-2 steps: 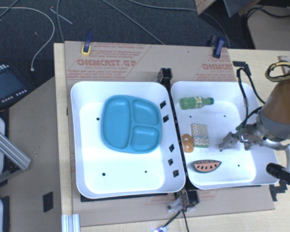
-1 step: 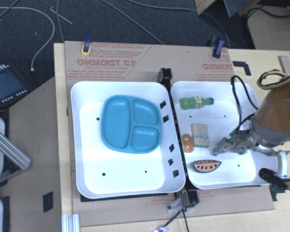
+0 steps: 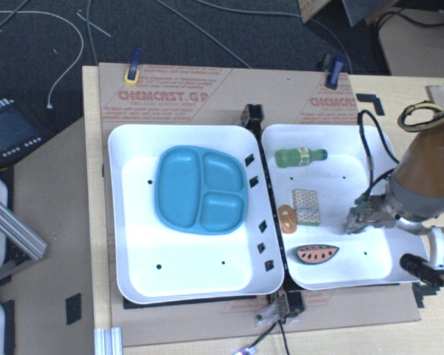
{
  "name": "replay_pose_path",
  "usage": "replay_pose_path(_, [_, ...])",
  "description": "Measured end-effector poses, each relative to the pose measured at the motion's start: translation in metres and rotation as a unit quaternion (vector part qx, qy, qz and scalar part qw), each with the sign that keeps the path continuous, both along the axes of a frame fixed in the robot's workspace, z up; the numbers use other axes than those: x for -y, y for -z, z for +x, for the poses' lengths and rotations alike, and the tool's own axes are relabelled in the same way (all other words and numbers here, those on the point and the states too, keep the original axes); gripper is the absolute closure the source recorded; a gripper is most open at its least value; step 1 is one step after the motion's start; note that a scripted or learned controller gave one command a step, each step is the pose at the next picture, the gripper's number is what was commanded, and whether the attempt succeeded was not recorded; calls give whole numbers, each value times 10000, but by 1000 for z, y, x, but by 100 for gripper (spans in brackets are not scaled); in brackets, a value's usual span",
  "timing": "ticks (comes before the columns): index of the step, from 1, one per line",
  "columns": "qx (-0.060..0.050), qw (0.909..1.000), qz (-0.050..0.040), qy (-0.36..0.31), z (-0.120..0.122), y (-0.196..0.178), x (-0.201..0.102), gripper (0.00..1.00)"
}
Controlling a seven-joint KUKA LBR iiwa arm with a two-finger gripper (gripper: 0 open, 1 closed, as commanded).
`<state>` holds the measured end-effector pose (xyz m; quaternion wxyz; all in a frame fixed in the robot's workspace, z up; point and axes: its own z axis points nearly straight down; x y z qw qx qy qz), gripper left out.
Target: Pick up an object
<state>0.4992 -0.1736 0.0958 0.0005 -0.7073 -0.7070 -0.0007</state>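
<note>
The claw [image 3: 360, 219] is seen low over the right bin [image 3: 370, 268], near its right side; whether it is wide or narrow cannot be told. Nothing is seen held. A pick is best aimed squarely at one item: the watermelon slice [image 3: 316, 254], the green bottle [image 3: 300, 157], the patterned packet [image 3: 305, 205] or the pretzel [image 3: 287, 218]. The left bin [image 3: 133, 220] holds a blue divided plate [image 3: 201, 189]. Cardboard covers the counter [image 3: 207, 91]; cables [image 3: 74, 21] lie on the dark floor behind.

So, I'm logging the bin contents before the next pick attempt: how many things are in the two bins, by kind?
Blue divided plate, left bin: 1
Green bottle, right bin: 1
Patterned packet, right bin: 1
Pretzel, right bin: 1
Watermelon slice, right bin: 1
Total: 5
</note>
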Motion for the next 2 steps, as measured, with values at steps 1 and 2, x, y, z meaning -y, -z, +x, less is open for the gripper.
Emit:
replay_pose_path(1, [21, 10000, -17, 4, -6, -48, 6, 100])
replay_pose_path(2, [36, 10000, -20, -7, -7, -113, 5, 100])
